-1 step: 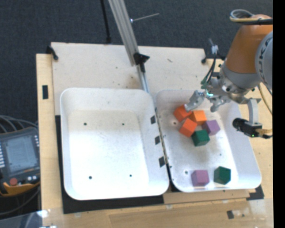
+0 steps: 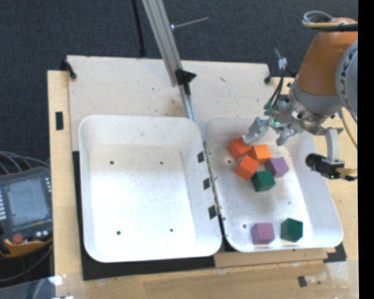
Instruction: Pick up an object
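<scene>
Claw [image 2: 271, 131] position: over the far part of the right bin [image 2: 318, 229], above the clustered blocks.
Viewed from above, my fingers spread apart, one reaching toward the cluster and one toward the bin's right side, and I see nothing between them, so I record the claw as released and not grasping. Just below it, two orange blocks [image 2: 240, 148] and a third orange block [image 2: 247, 166] sit touching one another near the bin's middle. A purple block [image 2: 277, 166] lies against their right side, and a dark green block [image 2: 263, 180] touches the cluster at its near edge. Well apart, at the near wall, a second purple block [image 2: 262, 232] and a second green block [image 2: 292, 229] sit side by side. The left bin [image 2: 90, 167] adjoins.
</scene>
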